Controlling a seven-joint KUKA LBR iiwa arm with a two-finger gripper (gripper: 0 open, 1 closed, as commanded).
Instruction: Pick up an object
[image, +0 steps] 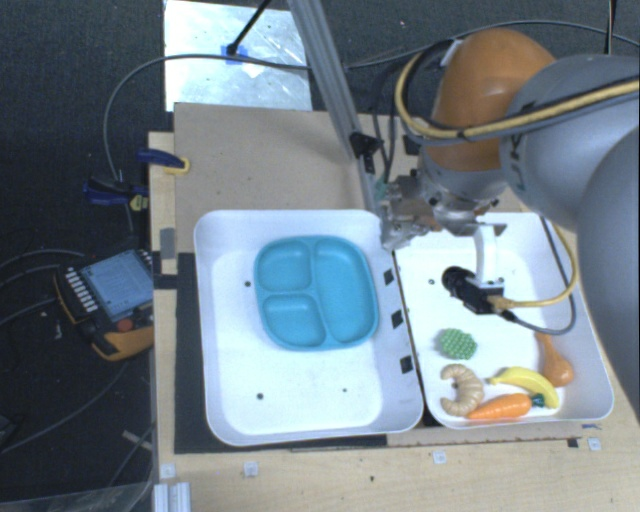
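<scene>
Hanging over the right bin (425, 318), the gripper (398, 228) sits at that bin's top-left corner as the camera sees it, right by the seam where the two bins meet. From where I look I cannot tell whether it stands wide or narrow, and I see nothing held in it. The grey arm (580, 130) with its orange band sweeps in from the right and covers much of the bin's upper edge.

All the things to be picked lie in the right bin, crowded toward its lower edge and well apart from the gripper. A green knobbly ball (457, 343) lies near the left wall, about halfway down. Just below it a croissant (460, 388) curls near the lower left corner. A carrot (500, 407) lies along the lower edge, its thick end touching the croissant. A banana (525, 382) lies just above the carrot, near the lower right corner. An orange-brown piece (555, 362), which I cannot name, lies along the right wall just beside the banana.

The left bin (215, 330) holds a blue divided plate (315, 292) with three compartments, lying flat in the upper middle, closer to the right wall. Both bins rest on the brown bench (270, 160). Two clamps (150, 160) with blue and yellow handles grip the bench's left edge.
</scene>
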